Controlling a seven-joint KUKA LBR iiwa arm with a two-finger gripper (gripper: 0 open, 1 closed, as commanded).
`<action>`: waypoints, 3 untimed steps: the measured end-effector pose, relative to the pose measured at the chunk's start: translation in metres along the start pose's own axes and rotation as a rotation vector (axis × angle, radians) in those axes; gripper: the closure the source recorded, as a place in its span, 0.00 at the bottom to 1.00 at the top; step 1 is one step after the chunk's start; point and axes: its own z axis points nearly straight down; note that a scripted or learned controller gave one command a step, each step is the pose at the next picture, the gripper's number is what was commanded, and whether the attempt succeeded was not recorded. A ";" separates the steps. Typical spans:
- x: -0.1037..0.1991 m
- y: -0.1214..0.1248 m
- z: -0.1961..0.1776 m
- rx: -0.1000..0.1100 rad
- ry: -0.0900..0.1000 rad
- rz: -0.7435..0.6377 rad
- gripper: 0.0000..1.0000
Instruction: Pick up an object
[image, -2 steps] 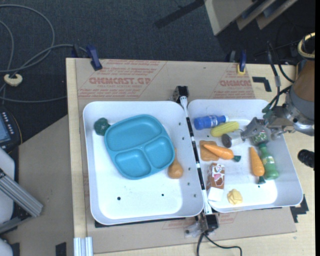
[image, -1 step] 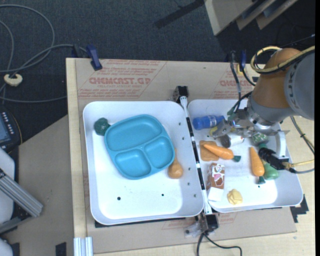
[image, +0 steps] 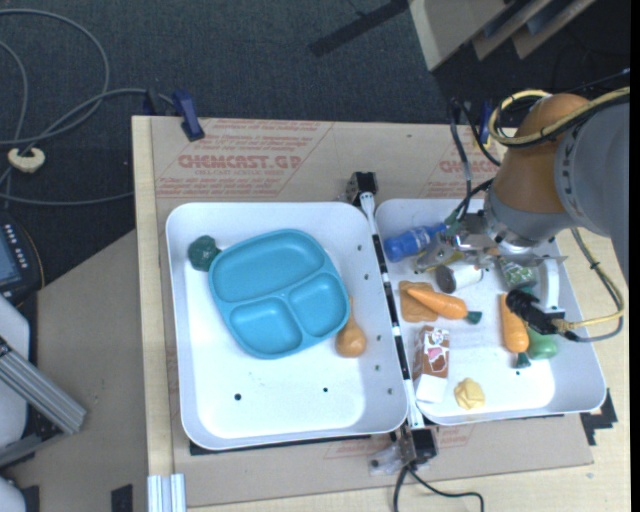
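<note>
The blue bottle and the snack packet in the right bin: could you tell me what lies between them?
In the camera view, a carrot lies between the blue bottle and the snack packet.

Bench (image: 270, 160): flat board top, pale tan, printed with red lettering along its far side. A blue clamp (image: 186, 114) grips its far left corner. Directly on it, two shallow white bins side by side, edges touching: left bin (image: 290, 410), right bin (image: 575, 375). Black clips sit at the seam, one far (image: 362, 184), one near (image: 418, 440).
</note>
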 end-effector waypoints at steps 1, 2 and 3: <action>-0.003 -0.010 0.004 -0.009 -0.004 -0.003 0.00; -0.005 -0.007 -0.011 -0.022 -0.009 0.000 1.00; -0.004 -0.010 -0.007 -0.012 -0.006 0.000 0.00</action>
